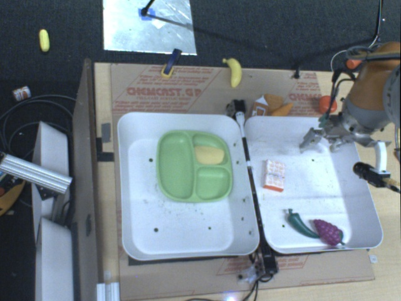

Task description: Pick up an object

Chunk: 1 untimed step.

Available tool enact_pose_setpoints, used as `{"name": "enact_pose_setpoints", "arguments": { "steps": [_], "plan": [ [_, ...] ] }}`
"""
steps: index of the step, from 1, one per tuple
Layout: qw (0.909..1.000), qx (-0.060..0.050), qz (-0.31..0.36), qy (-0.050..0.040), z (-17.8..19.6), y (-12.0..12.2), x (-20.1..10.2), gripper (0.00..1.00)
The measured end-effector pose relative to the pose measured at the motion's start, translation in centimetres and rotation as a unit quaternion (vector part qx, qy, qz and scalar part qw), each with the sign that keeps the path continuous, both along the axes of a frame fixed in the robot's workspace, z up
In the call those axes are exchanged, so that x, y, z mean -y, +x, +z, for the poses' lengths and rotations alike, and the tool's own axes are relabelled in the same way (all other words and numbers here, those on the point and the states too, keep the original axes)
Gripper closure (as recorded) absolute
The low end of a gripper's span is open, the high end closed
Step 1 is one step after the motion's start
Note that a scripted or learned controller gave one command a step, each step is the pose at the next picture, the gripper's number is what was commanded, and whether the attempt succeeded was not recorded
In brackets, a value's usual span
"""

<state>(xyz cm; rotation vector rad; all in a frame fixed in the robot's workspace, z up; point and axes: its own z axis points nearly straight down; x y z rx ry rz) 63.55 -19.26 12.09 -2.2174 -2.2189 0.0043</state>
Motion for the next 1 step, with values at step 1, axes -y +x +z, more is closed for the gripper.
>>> {"name": "enact_pose_setpoints", "arguments": {
  "steps": [1],
  "plan": [
    [1.0, 0.006, 0.0, -0.0014, 5.96, -3.49, -1.57, 0.0]
  ]
}}
